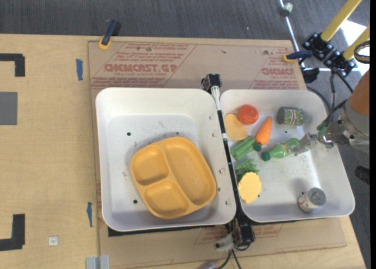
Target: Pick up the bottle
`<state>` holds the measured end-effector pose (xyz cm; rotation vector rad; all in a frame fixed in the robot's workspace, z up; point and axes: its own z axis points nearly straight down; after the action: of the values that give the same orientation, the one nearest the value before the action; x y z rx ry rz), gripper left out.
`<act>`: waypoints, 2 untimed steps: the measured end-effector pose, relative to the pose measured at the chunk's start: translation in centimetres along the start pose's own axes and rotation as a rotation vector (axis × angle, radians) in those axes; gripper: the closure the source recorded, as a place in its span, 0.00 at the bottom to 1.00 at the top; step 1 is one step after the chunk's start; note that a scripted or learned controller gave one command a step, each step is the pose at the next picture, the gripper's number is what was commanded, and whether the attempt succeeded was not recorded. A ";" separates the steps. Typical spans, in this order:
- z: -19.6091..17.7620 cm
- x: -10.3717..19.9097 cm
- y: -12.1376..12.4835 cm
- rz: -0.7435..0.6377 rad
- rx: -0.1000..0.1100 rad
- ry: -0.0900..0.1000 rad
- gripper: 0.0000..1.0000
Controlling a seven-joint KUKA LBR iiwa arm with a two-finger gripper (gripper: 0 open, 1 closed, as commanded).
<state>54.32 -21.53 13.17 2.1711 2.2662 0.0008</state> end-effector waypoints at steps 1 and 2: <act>3.7 3.3 1.4 0.111 0.005 0.004 0.00; -2.4 8.9 -5.2 -0.002 0.004 0.004 0.00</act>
<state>48.74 -12.87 15.55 2.1730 2.2717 0.0000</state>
